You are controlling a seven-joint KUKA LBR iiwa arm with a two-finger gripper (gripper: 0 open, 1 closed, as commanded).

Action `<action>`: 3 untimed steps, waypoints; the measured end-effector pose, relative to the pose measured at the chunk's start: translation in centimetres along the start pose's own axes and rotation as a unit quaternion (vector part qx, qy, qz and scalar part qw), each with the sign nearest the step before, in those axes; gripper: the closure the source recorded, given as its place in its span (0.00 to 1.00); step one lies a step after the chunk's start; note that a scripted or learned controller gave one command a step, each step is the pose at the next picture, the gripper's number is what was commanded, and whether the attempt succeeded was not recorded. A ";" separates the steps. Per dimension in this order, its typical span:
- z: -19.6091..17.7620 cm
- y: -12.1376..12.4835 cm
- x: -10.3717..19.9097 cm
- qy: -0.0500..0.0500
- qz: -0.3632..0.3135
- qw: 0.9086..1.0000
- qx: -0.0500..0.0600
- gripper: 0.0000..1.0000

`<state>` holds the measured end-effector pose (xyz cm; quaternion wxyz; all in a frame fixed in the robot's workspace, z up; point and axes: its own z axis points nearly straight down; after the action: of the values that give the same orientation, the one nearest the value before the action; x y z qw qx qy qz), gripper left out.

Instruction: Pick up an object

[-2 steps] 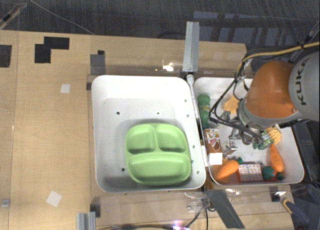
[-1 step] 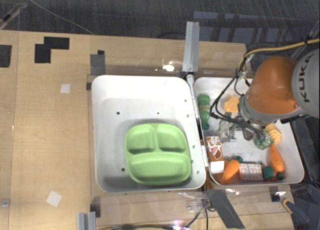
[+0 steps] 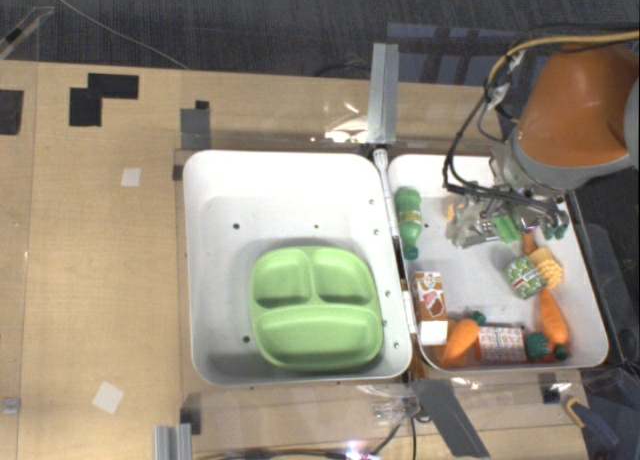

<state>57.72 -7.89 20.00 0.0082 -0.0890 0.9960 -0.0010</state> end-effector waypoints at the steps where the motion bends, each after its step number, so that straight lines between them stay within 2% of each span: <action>1: -4.6 -5.4 -5.2 0.001 -0.055 0.998 0.000 1.00; 3: -7.3 -5.2 -5.8 -0.010 -0.055 0.998 0.002 1.00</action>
<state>64.18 -12.00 27.38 0.0182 -0.1441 0.9894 -0.0025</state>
